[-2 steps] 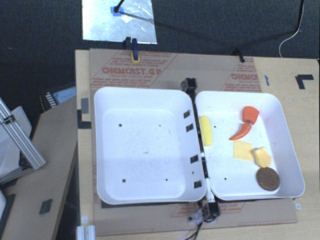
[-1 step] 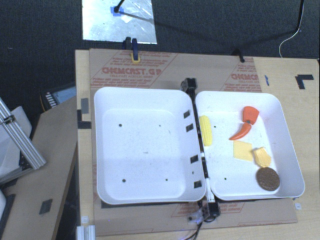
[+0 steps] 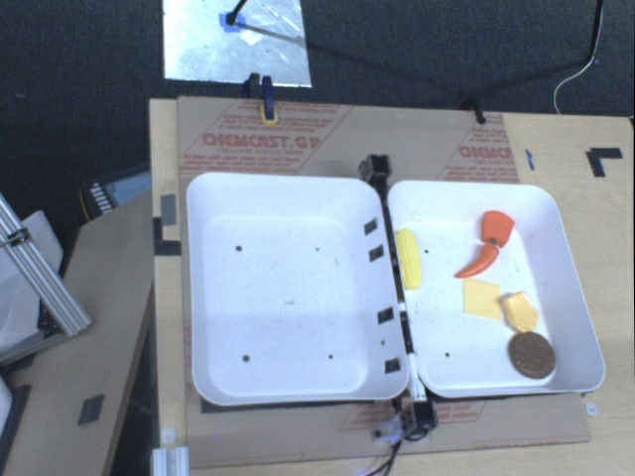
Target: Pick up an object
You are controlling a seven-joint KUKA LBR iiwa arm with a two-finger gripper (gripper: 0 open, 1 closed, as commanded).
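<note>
Presently, five items are catalogued in the right bin (image 3: 571, 266): a yellow corn cob (image 3: 408, 258) against its left wall, an orange carrot-like piece (image 3: 488, 241), a pale yellow slab (image 3: 482, 299) touching a smaller yellow chunk (image 3: 521, 311), and a brown disc (image 3: 532, 354), possibly a cookie. The gripper's state cannot be told.

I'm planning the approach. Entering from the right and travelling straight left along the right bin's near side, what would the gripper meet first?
Probably the right bin's right wall if it travels low; above the rim, the brown disc comes first. Height can't be judged from this view.
</note>
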